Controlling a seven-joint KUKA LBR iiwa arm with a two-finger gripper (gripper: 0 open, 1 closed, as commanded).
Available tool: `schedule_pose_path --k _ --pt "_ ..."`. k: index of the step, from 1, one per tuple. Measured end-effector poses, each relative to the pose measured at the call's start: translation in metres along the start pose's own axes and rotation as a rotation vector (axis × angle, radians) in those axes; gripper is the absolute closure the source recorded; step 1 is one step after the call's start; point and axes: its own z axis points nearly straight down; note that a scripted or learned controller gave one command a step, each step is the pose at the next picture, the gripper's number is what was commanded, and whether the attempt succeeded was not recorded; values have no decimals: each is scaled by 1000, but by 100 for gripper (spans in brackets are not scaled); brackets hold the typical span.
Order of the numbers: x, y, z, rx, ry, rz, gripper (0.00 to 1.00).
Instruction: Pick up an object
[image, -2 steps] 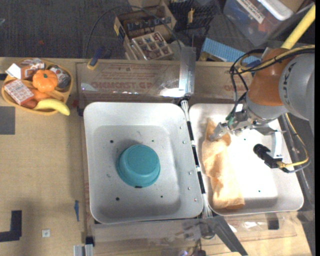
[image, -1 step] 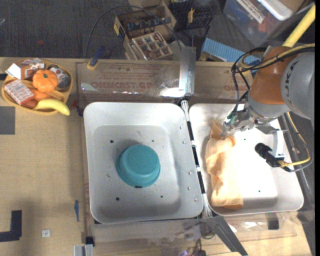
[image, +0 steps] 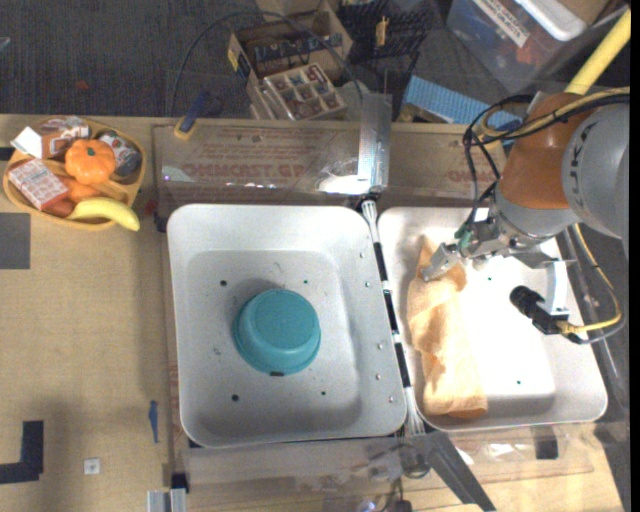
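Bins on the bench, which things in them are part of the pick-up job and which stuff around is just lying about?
Job:
pincer
orange cloth, right bin, pincer at its top edge
teal bowl, left bin

Lying about:
basket of toy food, far left
cardboard box behind the bins

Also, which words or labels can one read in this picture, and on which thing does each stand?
None can be read with certainty.
Reddish print on the clear panel behind the bins: blurred.
Dark letters on the arm: cut off, unclear.
Labels on the packets, far left: too small.
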Motion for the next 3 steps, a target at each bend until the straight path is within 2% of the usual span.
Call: schedule_pose_path --k 1,2,3 --pt "11 32 22 0 -4 30 0" --pt "11 33 14 -2 -3 29 100" --pt "41 49 -85 8 0 -11 100"
